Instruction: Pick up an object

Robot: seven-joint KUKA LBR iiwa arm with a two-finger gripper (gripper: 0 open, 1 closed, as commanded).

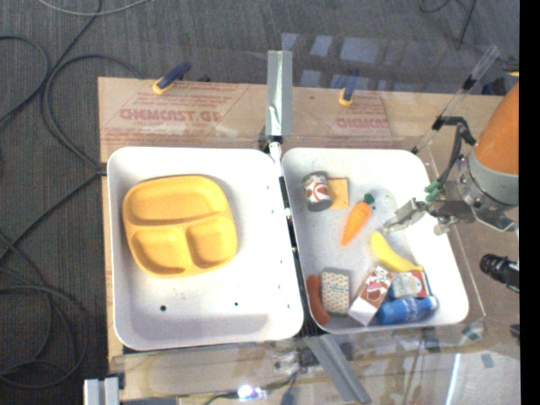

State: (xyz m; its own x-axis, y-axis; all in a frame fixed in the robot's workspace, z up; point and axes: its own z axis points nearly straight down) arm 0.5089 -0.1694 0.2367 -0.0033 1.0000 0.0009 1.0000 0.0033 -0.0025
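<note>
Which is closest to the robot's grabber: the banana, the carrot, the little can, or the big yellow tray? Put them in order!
Measured from the gripper in the camera view:
1. Banana, just below it in the right bin.
2. Carrot, a little further left, mid-bin.
3. Can, at the right bin's upper left.
4. Yellow tray, far off in the left bin.

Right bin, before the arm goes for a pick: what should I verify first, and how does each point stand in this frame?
1. Gripper over the right bin: ok.
2. A thing between its fingers: cannot tell.
3. Banana just below the gripper, lying uncovered: ok.
4. Carrot lies apart from the banana: ok.
5. Milk carton and blue bottle free of neighbours: not ok, crowded together.
6. Yellow tray out of the arm's way, in the left bin: ok.
</note>
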